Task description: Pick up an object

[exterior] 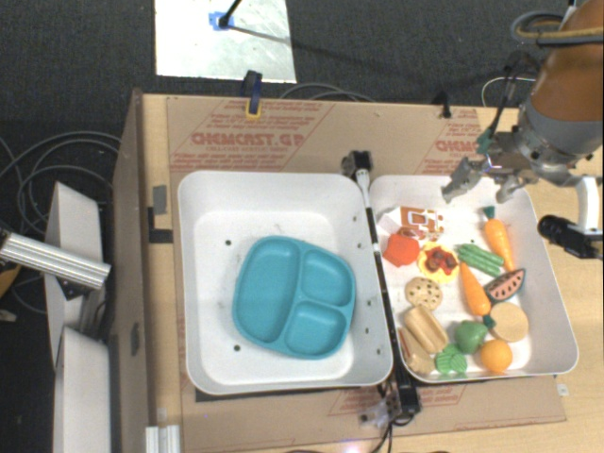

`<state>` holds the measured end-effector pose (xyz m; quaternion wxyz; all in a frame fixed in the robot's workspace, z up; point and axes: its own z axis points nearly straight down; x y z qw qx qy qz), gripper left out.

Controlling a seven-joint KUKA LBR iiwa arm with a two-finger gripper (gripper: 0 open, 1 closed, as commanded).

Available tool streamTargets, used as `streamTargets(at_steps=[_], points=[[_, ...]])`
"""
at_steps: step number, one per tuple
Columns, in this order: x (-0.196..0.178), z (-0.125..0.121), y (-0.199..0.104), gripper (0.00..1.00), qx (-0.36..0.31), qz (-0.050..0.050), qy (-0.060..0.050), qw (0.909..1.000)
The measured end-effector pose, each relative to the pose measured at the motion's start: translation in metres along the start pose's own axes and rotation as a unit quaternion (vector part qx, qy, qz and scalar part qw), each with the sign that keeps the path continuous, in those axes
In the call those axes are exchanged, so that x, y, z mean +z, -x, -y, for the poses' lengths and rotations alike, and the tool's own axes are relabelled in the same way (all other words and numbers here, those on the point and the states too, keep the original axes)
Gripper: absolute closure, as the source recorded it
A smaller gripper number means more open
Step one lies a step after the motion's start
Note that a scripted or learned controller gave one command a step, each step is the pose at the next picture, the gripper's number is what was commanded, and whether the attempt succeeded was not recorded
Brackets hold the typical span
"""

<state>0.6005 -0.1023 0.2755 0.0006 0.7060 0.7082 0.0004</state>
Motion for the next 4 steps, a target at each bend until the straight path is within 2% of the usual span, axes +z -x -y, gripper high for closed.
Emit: streamTargets(at_steps=[1, 2, 3, 4], points=[[0.096, 0.06, 0.05, 0.0, 0.004, -0.001, -0.004, 1.0], [0.196, 0.064, 0.072, 0.0, 0.002, 0.0, -0.001, 1.0], [0.18, 0.062, 0.07, 1.0, 0.0, 0.0, 0.001, 1.0], [0.19, 0.02, 0.014, 1.0, -0.003, 0.001, 0.002, 1.0]])
